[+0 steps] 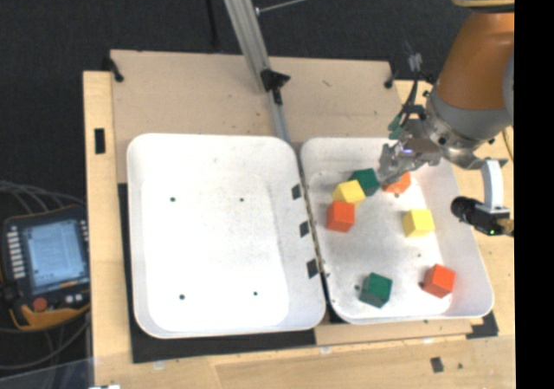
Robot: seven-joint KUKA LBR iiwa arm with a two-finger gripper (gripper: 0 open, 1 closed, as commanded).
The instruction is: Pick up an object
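I am watching the pincer (400,162) hanging low over the upper part of the right bin (459,292), right of centre in the frame. Its tip is sitting against an orange block (399,183), which is partly covered by it; whether the block is between the digits or merely beside them, I cannot tell, and I cannot tell the pincer's state either.

Just to the left of that block, a green block (366,179) is lying touching a yellow block (350,192), and a second orange block (341,216) is resting just below the yellow one. Further out, toward the right of the bin, a second yellow block (418,223) is standing apart; near the bin's lower edge, a second green block (376,289) and a third orange block (439,280) are lying well apart from each other. The left bin (147,231) is occupying the centre-left of the frame.

I am judging the step in hand to be the descent onto, or the closing upon, the orange block under the tip. The next move is calling for a firm closure on that block alone, keeping away from the green neighbour, and then a straight lift to confirm the hold.
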